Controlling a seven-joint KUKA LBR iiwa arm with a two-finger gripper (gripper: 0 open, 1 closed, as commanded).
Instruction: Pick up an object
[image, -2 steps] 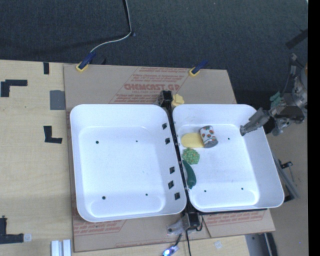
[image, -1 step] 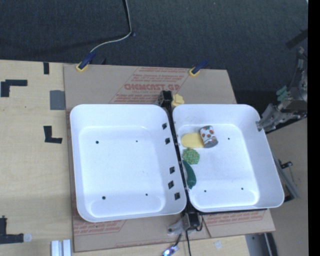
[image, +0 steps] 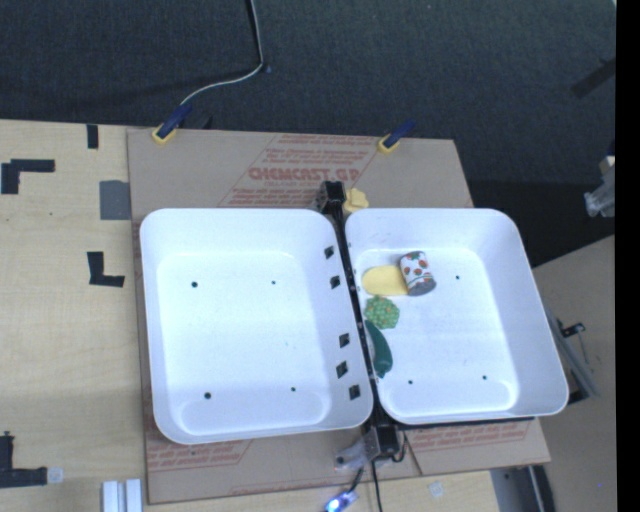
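Note:
The right bin (image: 500, 300) holds a small cluster near its left wall. A yellow rounded piece (image: 381, 280) lies beside a small white can with red and dark spots (image: 416, 273). Just below them sits a green bumpy ball (image: 382, 313), and a dark green leaf-shaped piece (image: 380, 350) lies along the wall under it. A small part of the arm (image: 600, 195) shows at the far right edge, well away from the bins.
The left bin (image: 240, 330) stands beside the right one on a cardboard sheet (image: 300, 165). Black clips (image: 345, 340) join the bins along the middle divider. A cable (image: 230, 80) with yellow and blue clamps runs behind the cardboard.

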